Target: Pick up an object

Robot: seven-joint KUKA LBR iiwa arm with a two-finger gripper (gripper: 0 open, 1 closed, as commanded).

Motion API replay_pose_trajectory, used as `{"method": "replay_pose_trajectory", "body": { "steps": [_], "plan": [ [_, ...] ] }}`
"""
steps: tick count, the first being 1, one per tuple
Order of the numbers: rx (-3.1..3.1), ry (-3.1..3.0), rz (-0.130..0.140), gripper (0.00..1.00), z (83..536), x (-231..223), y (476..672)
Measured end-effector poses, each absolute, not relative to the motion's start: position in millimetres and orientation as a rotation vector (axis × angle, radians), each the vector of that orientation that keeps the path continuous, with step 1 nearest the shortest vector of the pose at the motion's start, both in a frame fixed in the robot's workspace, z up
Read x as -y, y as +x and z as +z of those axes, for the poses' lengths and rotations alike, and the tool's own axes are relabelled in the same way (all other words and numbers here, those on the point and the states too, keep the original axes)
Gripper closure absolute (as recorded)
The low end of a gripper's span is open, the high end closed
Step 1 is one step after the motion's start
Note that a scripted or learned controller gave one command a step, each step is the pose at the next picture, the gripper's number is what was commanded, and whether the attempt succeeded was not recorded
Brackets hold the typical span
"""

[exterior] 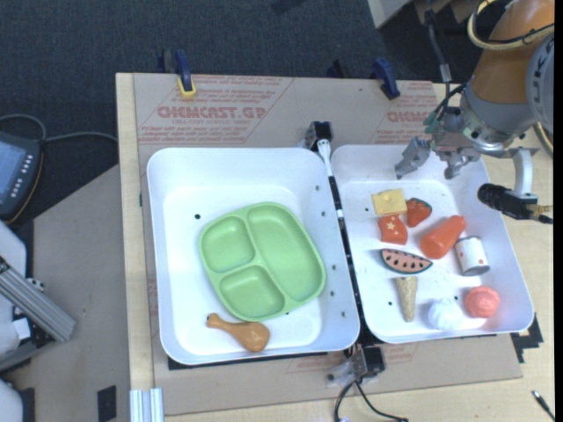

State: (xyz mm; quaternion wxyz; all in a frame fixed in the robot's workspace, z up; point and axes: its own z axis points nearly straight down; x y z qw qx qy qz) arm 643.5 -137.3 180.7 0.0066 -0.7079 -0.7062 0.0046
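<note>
Plainly, the tool (433, 157) hangs spread and empty at the right bin's (519, 275) upper edge. Just below-left lies a yellow cheese block (389, 203) — light, stiff, probably smooth plastic — best pinched across its flat sides.

**Camera placement: single fixed overhead view**

One camera is mounted above the bench (264, 104), looking down at a slant. Both white bins, left (167, 236) and right (510, 271), sit fully in frame at moderate range. The arm (510, 60) enters from the view's upper right.
</note>
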Motion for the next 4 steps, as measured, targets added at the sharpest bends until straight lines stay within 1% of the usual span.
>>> {"method": "replay_pose_trajectory", "body": {
  "steps": [1,2,3,4],
  "plan": [
    [2.221,-2.221,0.0,0.0,189.7,137.2,646.9],
    [2.22,-2.218,0.004,0.0,126.9,135.8,648.5],
    [2.22,-2.217,0.003,0.0,82.3,134.8,648.0],
    [2.23,-2.226,-0.009,1.0,100.4,135.9,652.1]
  ]
}}
